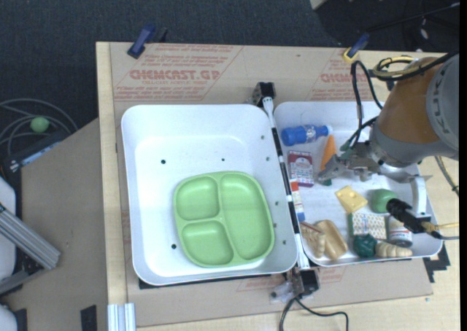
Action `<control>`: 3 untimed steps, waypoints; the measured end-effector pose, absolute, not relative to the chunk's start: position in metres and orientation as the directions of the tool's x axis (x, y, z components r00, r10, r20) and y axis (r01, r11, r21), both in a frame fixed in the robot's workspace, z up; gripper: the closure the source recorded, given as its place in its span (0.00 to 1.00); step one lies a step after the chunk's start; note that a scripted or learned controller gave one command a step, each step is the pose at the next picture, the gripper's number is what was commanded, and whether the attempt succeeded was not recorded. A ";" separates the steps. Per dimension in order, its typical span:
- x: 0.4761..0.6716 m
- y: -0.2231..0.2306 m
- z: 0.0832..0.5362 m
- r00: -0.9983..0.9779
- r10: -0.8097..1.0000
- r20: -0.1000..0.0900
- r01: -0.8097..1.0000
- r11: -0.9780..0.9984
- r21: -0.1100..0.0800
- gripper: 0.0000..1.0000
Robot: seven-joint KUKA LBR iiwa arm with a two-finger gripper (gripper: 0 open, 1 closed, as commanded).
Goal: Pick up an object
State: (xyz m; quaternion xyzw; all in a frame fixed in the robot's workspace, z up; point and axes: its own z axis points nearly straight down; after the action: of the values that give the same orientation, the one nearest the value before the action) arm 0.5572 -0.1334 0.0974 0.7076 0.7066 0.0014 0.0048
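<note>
My gripper [332,169] is low in the right bin [306,112], reaching in from the right under the orange-banded wrist. Its fingers point left, close to an orange carrot-like piece [328,150] and a red-and-white packet [299,168]. A blue bottle [304,134] lies just behind them. Nothing can be seen between the fingers. Nearer the front lie a yellow wedge [349,199], a green ball [381,198], a tan bread-like piece [326,239] and a patterned box [367,224].
The left bin [146,140] holds a green three-compartment plate [220,218]. A black clip [264,92] sits at the back between the bins. Cables loop over the arm at the right. The right bin's front corner is crowded with small items.
</note>
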 end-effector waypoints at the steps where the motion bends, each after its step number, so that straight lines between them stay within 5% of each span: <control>1: 0.492 -0.139 0.084 0.001 1.000 0.001 1.000 -0.001 -0.003 0.00; 2: 0.493 -0.139 0.094 0.002 1.000 0.000 1.000 -0.002 0.000 1.00; 3: 0.493 -0.139 0.094 0.001 1.000 0.001 1.000 -0.001 0.000 0.00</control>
State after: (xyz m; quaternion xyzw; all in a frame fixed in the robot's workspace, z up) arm 0.4931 -0.1389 0.0939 0.7076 0.7066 0.0002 -0.0002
